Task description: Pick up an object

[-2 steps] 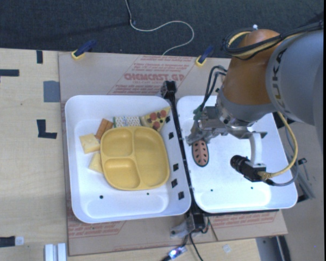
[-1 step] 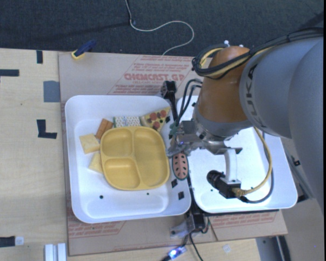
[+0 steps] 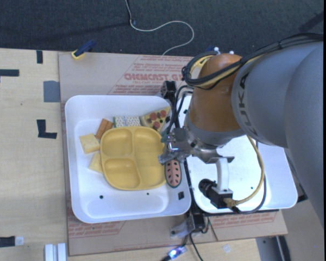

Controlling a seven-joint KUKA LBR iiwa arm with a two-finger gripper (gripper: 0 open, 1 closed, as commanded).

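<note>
The gripper (image 3: pixel 171 155), its grip impossible to judge, sits at the yellow three-compartment plastic plate's (image 3: pixel 131 157) right edge in the left white bin (image 3: pixel 76 145)

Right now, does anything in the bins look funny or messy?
A bit. The yellow divided plate lies on top of the crackers and other toy food, hiding parts of them. A watermelon slice sits squeezed at the left bin's right edge.

Grey arm (image 3: pixel 285 91) enters from three o'clock, its orange band (image 3: pixel 214 99) lying near centre frame. Below the band the wrist points toward seven o'clock, ending in the gripper (image 3: pixel 171 155). Black cables loop around the wrist at twelve o'clock.
</note>
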